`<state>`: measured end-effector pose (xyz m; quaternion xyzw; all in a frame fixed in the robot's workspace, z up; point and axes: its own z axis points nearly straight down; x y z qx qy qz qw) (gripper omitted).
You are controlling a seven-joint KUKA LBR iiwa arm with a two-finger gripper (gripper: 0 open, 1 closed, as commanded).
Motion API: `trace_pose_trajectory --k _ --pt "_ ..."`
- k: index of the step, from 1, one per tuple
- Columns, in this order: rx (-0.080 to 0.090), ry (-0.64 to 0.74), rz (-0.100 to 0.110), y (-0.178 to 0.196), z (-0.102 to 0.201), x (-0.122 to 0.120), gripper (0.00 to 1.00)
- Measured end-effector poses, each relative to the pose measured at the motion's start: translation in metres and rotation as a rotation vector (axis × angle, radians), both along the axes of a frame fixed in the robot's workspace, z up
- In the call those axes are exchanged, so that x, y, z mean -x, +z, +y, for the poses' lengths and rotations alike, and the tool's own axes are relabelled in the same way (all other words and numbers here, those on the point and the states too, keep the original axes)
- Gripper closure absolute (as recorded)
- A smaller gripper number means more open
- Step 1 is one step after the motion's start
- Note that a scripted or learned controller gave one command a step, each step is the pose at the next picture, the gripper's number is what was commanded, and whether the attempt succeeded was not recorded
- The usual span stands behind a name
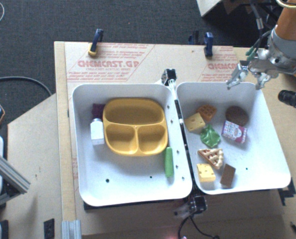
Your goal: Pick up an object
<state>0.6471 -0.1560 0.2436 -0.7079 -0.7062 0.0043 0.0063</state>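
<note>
the two thin metal fingers of the grey two-finger gripper are spread apart with nothing between them, one tip pointing down-left and the other down-right, hanging at the upper right of the frame just over the far rim of the right shallow white bin. the grey arm with its orange band rises from there to the top right corner.

the objects lie below the gripper in the right bin, all apart from the fingers. a round dark brown cookie-like disc sits nearest, toward the bin's upper right, touching a small pink and white carton just below it. left of these are a brown waffle square and a pale yellow block. a crumpled green leaf-shaped piece lies at the bin's middle, a toy pizza slice under it, then a yellow cheese wedge beside a dark brown bar near the lower edge.

the left shallow white bin holds a yellow plastic plate with three compartments, a small white bottle against its left side, something dark purple above the bottle, possibly a small toy, too unclear to name, and a green stick-shaped piece by the plate's lower right corner.
</note>
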Motion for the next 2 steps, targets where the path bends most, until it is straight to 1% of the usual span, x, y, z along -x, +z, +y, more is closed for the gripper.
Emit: trace_pose_trajectory --k 1,2 --pt "0.003 0.002 -0.014 0.009 0.0 -0.002 0.0" --pt "0.001 0.004 -0.009 -0.049 0.009 0.0 0.0"
